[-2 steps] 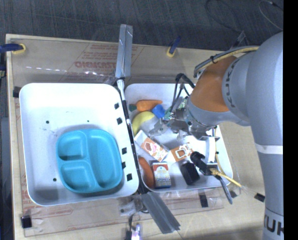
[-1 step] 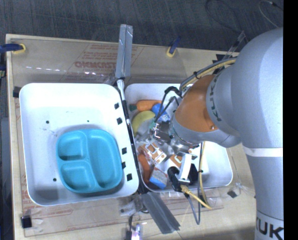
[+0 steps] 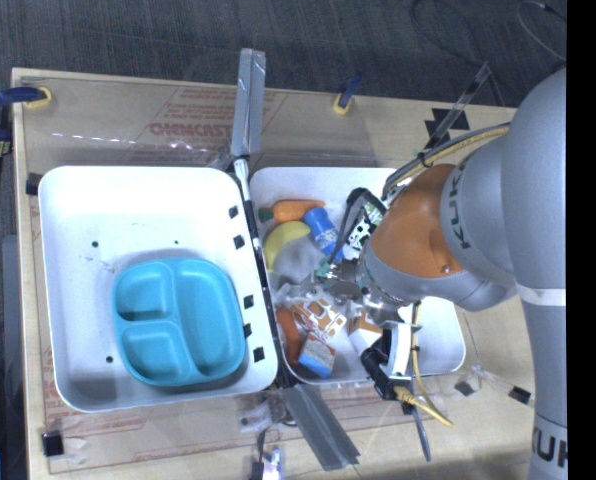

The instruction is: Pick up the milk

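Note:
The right bin [image 3: 448,353] holds a heap of small items. A small carton [image 3: 316,346], orange and white with a blue end, lies near the bin's front-left corner; it looks like the milk, though its label is too small to read. My gripper [image 3: 344,290] hangs low over the middle of the heap, just up and to the right of that carton. The grey wrist with its orange band [image 3: 418,240] covers most of the gripper and the items under it. I see nothing lifted clear of the heap.
At the back of the right bin lie an orange item [image 3: 296,209], a blue bottle [image 3: 321,230], a yellow item [image 3: 283,238] and a grey one [image 3: 298,259]. The left bin [image 3: 88,228] holds a blue divided tray [image 3: 178,320]. A raised divider [image 3: 250,278] separates the bins.

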`<state>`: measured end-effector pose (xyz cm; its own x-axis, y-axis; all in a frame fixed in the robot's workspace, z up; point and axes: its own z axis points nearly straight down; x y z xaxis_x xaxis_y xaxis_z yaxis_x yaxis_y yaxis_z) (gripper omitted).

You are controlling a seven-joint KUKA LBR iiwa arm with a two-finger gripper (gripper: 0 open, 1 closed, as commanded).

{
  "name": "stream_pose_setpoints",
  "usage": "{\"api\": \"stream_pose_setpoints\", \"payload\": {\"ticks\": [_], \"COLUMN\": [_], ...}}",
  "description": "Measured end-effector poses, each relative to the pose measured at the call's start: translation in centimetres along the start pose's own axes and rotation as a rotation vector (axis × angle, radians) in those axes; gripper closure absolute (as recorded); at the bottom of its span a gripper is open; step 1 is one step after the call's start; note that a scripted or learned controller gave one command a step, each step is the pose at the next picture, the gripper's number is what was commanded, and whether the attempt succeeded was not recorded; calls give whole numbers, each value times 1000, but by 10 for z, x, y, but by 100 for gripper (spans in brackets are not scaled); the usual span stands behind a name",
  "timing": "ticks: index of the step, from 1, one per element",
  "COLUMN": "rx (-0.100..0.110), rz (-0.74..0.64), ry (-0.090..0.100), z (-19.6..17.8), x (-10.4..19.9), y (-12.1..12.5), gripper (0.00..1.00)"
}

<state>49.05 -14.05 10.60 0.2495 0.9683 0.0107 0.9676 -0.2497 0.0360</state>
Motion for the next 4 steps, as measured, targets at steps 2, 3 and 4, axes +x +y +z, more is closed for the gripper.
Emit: {"api": "stream_pose_setpoints", "payload": {"ticks": [2, 3, 4], "rx": [39, 39, 38], "rz": [-244, -244, -270], "ry": [-5, -5, -6], "z": [-82, -82, -7], "x": [53, 53, 21], "y": [48, 48, 0], "gripper": [100, 0, 0]}}
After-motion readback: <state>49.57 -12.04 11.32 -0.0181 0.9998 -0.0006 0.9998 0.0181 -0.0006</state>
